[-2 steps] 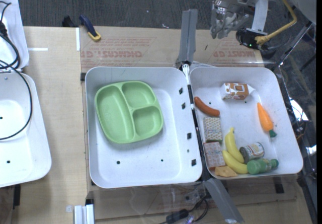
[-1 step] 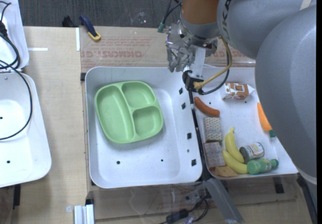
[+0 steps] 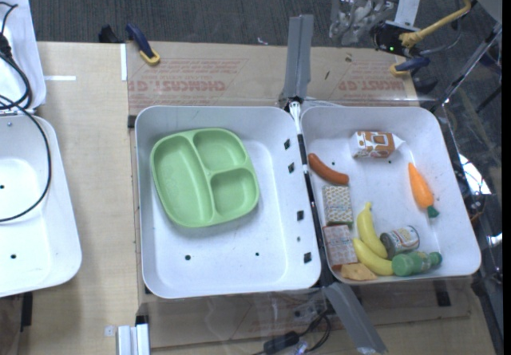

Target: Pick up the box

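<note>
**End effector high above the bins, box not yet approached**

The end effector [image 3: 351, 14] hangs at the top of the view, beyond the far edge of the right bin [image 3: 447, 146] and over the tabletop [image 3: 215, 74]. It touches nothing and holds nothing; whether its fingers are spread or pressed together cannot be told from this slant.

The step in hand looks like the approach before any descent. The box [image 3: 374, 144], white with orange print, lies below and slightly right of the end effector, near the bin's far wall. A sausage [image 3: 328, 170] lies just to the box's left, a carrot [image 3: 421, 187] to its right, both apart from it. Further down from the end effector sit two small packets [image 3: 338, 222], bananas [image 3: 367, 240], a can [image 3: 401, 240] and a green item [image 3: 415, 263]. The left bin [image 3: 160, 266] carries a green plate [image 3: 205, 176].

The next move calls for travelling over the box, aligning the fingers across its narrow sides, then lowering clear of the sausage.
</note>
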Action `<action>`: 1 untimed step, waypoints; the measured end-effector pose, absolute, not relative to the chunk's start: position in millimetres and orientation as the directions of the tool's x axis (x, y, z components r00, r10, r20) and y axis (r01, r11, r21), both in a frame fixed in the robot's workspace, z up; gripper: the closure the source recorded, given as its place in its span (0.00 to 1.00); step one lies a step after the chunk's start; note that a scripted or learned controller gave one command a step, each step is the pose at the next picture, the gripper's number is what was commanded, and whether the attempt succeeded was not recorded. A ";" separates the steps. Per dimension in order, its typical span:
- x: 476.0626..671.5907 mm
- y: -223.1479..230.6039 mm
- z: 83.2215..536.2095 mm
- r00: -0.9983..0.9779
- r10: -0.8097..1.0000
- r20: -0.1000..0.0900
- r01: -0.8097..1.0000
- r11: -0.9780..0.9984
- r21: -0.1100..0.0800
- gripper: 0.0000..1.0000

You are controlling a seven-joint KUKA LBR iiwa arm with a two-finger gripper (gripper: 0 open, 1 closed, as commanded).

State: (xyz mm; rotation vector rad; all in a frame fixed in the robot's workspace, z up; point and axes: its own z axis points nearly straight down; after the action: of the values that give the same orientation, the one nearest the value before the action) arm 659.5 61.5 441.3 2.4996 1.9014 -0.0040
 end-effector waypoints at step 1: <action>658.4 185.1 326.4 0.277 0.961 -0.004 0.961 -0.277 -0.006 1.00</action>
State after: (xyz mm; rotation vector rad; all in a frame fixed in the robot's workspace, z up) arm 658.4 185.1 326.4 2.5120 1.8900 -0.0102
